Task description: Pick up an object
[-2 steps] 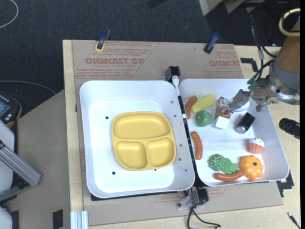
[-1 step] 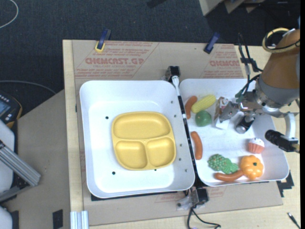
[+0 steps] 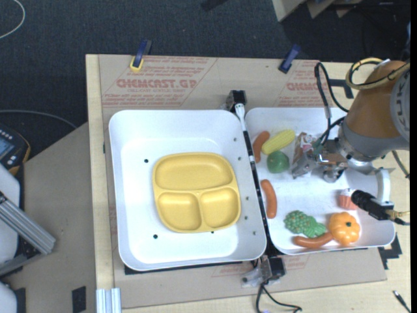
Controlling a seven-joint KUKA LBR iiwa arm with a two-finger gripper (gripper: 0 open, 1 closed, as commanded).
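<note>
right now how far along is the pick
Nothing looks picked yet. The gripper is low in the right bin, beside the green ball and corn, with no item seen between its fingers. Grasping and lifting remain. The yellow tray sits in the left bin.

Both white bins look like smooth, faintly glossy plastic; the yellow divided tray is matt plastic; the toy orange pumpkin and green broccoli look plastic, the broccoli knobbly; the bench sheet resembles printed brown paper.
</note>
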